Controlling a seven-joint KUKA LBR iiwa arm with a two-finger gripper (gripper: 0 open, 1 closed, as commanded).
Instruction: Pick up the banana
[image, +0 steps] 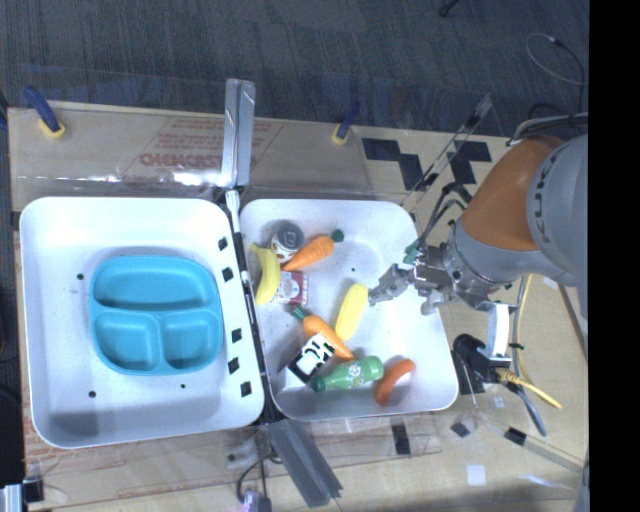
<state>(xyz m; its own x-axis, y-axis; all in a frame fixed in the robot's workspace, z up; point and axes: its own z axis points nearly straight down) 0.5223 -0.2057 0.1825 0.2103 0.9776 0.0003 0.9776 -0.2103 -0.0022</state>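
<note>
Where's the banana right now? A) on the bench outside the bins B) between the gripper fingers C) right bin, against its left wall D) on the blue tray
C: the banana lies in the right bin against its left wall, apart from the gripper.

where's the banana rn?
In the camera view, the banana lies in the right bin, against its left wall, left of the upper carrot and well left of the claw.
</note>
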